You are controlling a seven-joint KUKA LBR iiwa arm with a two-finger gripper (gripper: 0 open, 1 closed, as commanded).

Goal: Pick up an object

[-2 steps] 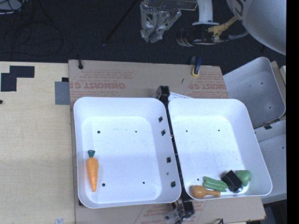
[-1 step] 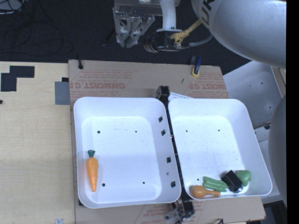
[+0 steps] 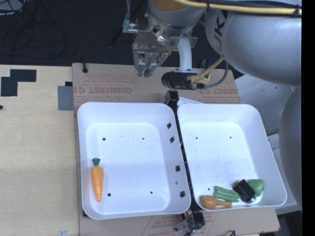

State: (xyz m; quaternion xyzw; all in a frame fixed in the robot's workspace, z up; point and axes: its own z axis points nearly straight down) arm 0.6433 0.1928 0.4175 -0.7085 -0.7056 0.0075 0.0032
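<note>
The jaws (image 3: pixel 146 69) hang above the far edge of the left bin (image 3: pixel 83 132), over the cardboard sheet (image 3: pixel 113 85) on the worktop, with nothing between them, though whether they are spread or pressed together I cannot tell. A toy carrot (image 3: pixel 97 181) lies alone in the left bin near its front left corner. In the front right corner of the right bin (image 3: pixel 268 146) sit 4 things close together: a tan pear-like piece (image 3: pixel 214 202), a green pod (image 3: pixel 226 194), a black block (image 3: pixel 244 190) and a green leafy piece (image 3: pixel 257 185).
</note>
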